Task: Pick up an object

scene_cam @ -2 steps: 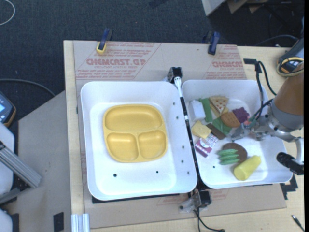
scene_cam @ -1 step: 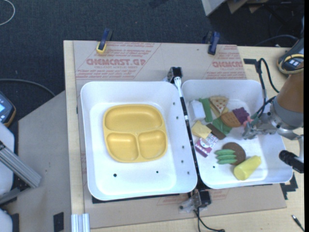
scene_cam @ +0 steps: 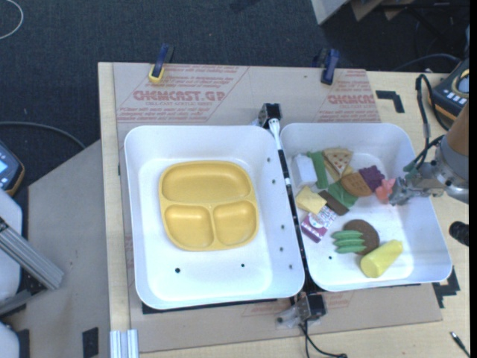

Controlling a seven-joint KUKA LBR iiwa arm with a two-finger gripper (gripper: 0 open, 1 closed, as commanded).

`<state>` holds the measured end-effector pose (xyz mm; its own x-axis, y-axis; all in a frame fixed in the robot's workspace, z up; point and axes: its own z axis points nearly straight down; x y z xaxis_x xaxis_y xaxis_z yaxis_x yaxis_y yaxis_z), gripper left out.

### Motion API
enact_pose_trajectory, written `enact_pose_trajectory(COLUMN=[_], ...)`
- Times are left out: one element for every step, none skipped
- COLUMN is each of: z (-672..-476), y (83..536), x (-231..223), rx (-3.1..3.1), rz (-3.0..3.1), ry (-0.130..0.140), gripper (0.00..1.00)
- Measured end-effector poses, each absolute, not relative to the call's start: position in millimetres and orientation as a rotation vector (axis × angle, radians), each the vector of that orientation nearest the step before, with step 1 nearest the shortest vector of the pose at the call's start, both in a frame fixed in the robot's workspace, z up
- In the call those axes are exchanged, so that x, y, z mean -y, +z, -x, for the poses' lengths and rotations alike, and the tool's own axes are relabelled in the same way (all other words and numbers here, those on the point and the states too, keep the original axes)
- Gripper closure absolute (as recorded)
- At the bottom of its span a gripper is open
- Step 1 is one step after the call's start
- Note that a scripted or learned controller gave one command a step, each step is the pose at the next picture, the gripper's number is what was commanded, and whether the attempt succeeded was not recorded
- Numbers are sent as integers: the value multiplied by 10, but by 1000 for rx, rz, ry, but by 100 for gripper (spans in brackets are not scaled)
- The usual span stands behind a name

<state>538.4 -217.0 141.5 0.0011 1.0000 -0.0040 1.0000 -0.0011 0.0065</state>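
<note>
The gripper (scene_cam: 402, 191) sits at three o'clock in the right bin (scene_cam: 425, 263), arm cut off by the frame edge; its fingertips blur against a pink item (scene_cam: 384, 191), so its grip cannot be judged. Toy food is piled toward the bin's centre, overlapping and hard to separate; the yellow piece (scene_cam: 381, 259) lies at five o'clock. The left bin (scene_cam: 141, 200) holds a yellow divided tray (scene_cam: 209, 203).

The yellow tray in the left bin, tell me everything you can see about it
The yellow tray lies flat near the middle of the left bin, right way up. It looks like smooth moulded plastic with rounded corners and a raised rim. It has three compartments: one long one across the far side and two smaller ones side by side on the near side. It sits slightly turned against the bin's edges. It rests on the bin floor, apart from the walls.
</note>
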Motion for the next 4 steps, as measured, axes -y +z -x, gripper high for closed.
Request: enact_pose_trajectory(z=[-5490,-5504,-5358,-5088], y=[1992,2271,2198,2246], x=[2131,2134,1602,1041], rx=[-2217,-2218,-2230,-2231], rz=[-2213,-2215,-2219,-2219], ry=[5,4,0,0], gripper=[100,100,100,100])
